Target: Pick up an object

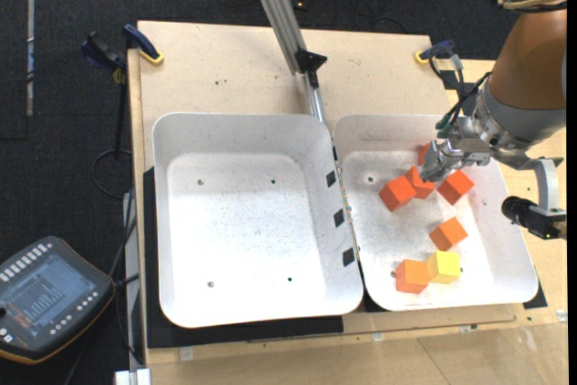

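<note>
**Claw low over a bunch of orange blocks**

Down in the right bin [518,284], toward the far side: claw [439,163], low over a small bunch of blocks. Cannot tell whether open or clenched, too dark and too small to see. Cannot tell either whether touching a block or just above one.

In the bunch: left orange block [397,193], middle orange block [421,185] touching it, and right orange block [456,186] just past the claw. Nearer the front, apart from the bunch: lone orange block [448,233]. Nearer still: front orange block [412,275] and yellow block [446,266], side by side and touching.

Next to all this on the bench [234,68]: left bin [180,140].

Probably light, hard little cubes, judging by the look. Not likely to bend or break under a squeeze. Maybe smooth, so could slip or twist away if pinched on a corner.

Best to grab on two flat sides facing each other, near the middle, not on the edges. Tricky in the bunch, with so little room beside the touching blocks. Could push one away instead of catching it. Easier with the lone orange block, with free space all around.
</note>
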